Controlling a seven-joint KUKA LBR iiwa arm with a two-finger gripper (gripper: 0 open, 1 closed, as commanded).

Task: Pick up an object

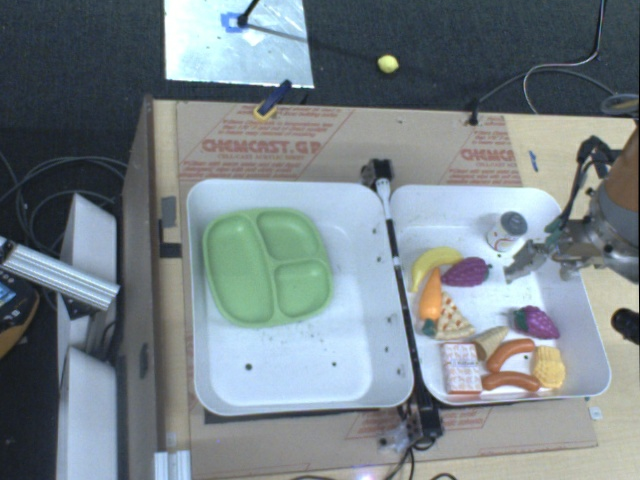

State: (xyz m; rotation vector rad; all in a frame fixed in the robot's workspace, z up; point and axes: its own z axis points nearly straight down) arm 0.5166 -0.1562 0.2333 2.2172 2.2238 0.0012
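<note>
Grey arm is seen reaching in from the right, its gripper (527, 260) lowered over the right bin (578, 318); whether it is open cannot be told. Toy food, including a purple grape bunch (465, 271), is left lying just beside it.

Arm (618, 203) cut off at right edge; jaws too blurred to read. Small round object (508, 230) in right bin (600, 368) too small to ID.
</note>
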